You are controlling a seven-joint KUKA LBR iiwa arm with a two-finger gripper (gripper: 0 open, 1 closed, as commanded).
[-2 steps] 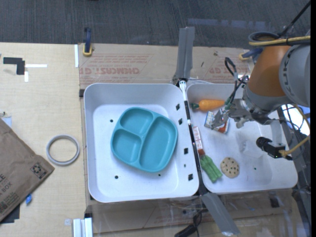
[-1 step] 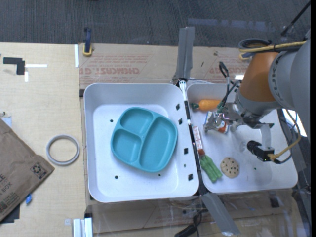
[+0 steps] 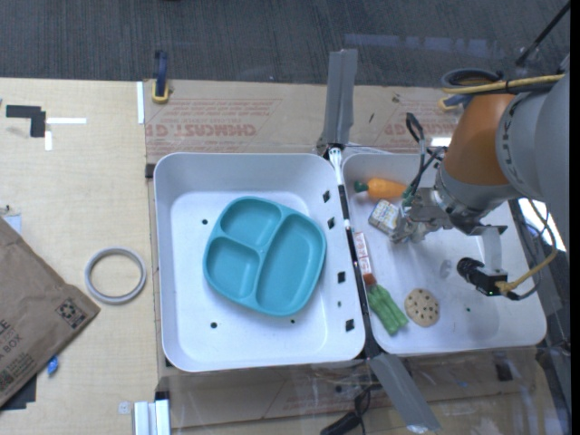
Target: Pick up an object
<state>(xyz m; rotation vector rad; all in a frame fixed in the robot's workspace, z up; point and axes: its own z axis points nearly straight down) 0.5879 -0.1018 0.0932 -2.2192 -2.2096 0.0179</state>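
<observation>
In the right bin (image 3: 507, 333), my gripper (image 3: 410, 226) hangs low near the back left, right beside a small grey-and-white packet (image 3: 385, 216). Whether it touches the packet I cannot tell. An orange carrot (image 3: 384, 188) lies just behind the packet. A green pea pod (image 3: 387, 309) and a round speckled cookie (image 3: 421, 306) lie toward the front of the bin. A thin red-and-white bar (image 3: 362, 253) rests along the bin's left wall. The arm's orange band (image 3: 480, 139) rises above the gripper.
The left bin (image 3: 181, 333) holds a teal divided plate (image 3: 265, 255). A black fitting with a yellow cable (image 3: 480, 275) hangs over the right bin's right side. On the bench to the left lie a tape ring (image 3: 115, 274) and a cardboard box (image 3: 27, 320).
</observation>
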